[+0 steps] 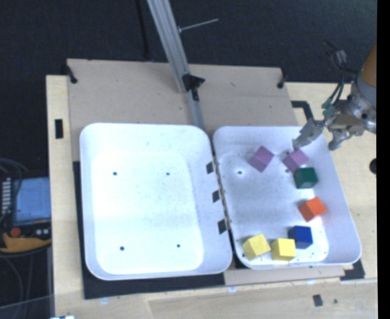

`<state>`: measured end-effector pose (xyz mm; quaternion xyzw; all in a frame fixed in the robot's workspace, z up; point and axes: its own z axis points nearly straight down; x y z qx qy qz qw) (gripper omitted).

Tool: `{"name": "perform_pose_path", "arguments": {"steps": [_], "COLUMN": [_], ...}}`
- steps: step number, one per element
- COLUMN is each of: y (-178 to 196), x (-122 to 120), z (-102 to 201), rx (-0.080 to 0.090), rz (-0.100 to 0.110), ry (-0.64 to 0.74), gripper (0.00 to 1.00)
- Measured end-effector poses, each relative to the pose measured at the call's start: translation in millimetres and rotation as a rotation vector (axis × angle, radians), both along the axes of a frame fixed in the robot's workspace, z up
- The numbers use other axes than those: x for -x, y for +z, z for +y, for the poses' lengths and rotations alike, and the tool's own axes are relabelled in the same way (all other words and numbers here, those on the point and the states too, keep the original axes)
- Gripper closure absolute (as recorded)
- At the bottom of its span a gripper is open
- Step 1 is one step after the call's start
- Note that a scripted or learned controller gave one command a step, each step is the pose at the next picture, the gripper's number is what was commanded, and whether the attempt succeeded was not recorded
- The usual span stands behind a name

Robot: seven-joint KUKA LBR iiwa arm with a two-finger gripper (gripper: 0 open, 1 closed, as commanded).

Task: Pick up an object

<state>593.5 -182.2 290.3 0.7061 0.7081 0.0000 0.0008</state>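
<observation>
The right bin [248, 198] holds several small blocks. Two purple blocks [262, 158] [295, 159] lie near its far side, with a green block [305, 177] just in front of the second one. Nearer the front are an orange block [312, 208], a blue block [301, 235] and two yellow blocks [256, 246] [284, 248]. My gripper [321, 137] hangs over the bin's far right corner, just above and right of the second purple block. Its fingers [307, 135] are spread open with nothing between them.
The left bin [141, 198] lies beside the right one. A slanted metal post [171, 38] rises behind the bins. Blue equipment with cables [28, 205] sits off the bench's left edge.
</observation>
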Motion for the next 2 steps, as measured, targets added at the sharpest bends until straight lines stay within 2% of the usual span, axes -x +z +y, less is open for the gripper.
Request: {"name": "perform_pose_path", "arguments": {"steps": [1,2], "y": [0,-60], "x": [0,3], "z": [0,-8], "rx": [0.000,-0.001], "rz": [0.000,0.006], "ry": [0.000,-0.003], "gripper": [0.00,0.00]}}
